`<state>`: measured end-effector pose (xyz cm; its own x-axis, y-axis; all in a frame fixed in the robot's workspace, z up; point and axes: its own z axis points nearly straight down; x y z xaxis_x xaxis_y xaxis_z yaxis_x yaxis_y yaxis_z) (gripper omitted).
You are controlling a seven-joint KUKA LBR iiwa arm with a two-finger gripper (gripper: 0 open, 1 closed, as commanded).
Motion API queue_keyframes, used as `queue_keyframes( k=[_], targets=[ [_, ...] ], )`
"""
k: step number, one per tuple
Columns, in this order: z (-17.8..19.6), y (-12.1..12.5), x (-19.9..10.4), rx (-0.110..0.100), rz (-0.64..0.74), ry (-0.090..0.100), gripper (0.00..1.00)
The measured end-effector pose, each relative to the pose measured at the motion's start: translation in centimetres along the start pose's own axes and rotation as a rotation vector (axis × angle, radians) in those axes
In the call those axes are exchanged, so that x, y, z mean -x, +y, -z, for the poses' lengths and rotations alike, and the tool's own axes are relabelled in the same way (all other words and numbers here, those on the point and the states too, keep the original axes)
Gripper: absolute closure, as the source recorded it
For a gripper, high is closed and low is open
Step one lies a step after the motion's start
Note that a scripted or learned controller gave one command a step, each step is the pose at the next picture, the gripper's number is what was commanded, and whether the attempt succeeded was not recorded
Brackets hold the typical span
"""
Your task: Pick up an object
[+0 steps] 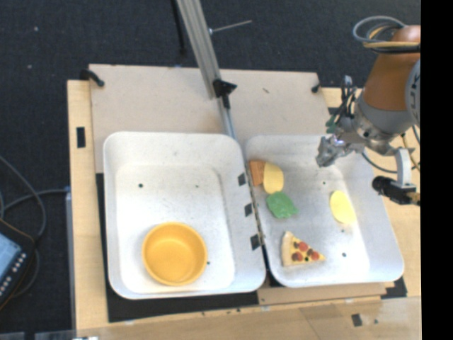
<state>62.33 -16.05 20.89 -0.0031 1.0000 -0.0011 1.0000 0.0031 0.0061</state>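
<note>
My gripper hangs over the back right part of the right bin, with nothing seen between its fingers. Below it in that bin lie a yellow oval piece, a green leafy piece, a pizza slice and a yellow and orange piece by the left wall. The yellow oval piece is the closest, a short way toward the front of the gripper. The left bin holds a yellow bowl near its front.
A slanted metal pole rises from the bench behind the two bins, ending at a black clamp. Cables trail beside the right bin's right rim. The bins sit side by side on a tan board.
</note>
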Motion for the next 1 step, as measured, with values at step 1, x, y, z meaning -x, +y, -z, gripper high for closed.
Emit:
queue_keyframes(
  k=[1],
  targets=[
    [3.93, 0.08, 0.12, -0.004, 0.000, 0.000, 1.00]
  ],
)
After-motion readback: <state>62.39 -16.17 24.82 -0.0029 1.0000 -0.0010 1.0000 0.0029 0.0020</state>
